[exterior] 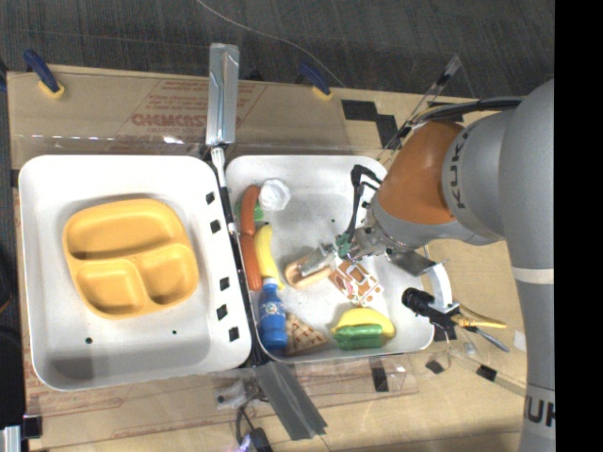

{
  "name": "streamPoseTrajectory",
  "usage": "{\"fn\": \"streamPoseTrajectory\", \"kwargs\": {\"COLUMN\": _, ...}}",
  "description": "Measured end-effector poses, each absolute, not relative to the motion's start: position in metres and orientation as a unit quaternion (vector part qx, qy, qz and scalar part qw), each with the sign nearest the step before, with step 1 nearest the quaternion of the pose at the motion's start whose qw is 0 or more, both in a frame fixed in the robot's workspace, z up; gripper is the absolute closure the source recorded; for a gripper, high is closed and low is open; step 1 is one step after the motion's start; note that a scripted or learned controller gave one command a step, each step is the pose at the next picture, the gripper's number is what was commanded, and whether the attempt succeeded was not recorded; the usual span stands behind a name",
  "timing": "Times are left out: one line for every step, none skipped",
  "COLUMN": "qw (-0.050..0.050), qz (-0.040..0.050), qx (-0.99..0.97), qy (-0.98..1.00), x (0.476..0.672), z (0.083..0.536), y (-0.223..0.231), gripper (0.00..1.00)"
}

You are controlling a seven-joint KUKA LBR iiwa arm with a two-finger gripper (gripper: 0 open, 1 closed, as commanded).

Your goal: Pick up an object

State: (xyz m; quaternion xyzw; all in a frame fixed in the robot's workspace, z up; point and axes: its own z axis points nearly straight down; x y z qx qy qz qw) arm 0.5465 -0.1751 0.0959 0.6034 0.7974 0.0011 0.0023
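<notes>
Arm [471,177] reaches into right bin [311,172] of toys; yellow tray [127,252] in left bin [38,252].

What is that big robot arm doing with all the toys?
The robot arm reaches in from the right and hangs over the right bin, which is full of toy food. There is a banana, a hot dog, a blue bottle, a waffle and a green and yellow toy. Its gripper is low among them, by a tan toy. The left bin has a yellow tray.
</notes>
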Motion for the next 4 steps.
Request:
{"fn": "streamPoseTrajectory", "kwargs": {"qw": 0.0, "qz": 0.001, "qx": 0.567, "qy": 0.824, "x": 0.505, "z": 0.125, "y": -0.096, "gripper": 0.0}}
{"fn": "streamPoseTrajectory", "kwargs": {"qw": 0.001, "qz": 0.0018, "qx": 0.539, "qy": 0.843, "x": 0.559, "z": 0.194, "y": -0.031, "gripper": 0.0}}
{"fn": "streamPoseTrajectory", "kwargs": {"qw": -0.001, "qz": -0.0008, "qx": 0.519, "qy": 0.855, "x": 0.476, "z": 0.191, "y": -0.062, "gripper": 0.0}}
{"fn": "streamPoseTrajectory", "kwargs": {"qw": 0.002, "qz": -0.0005, "qx": 0.537, "qy": 0.844, "x": 0.491, "z": 0.092, "y": -0.126, "gripper": 0.0}}
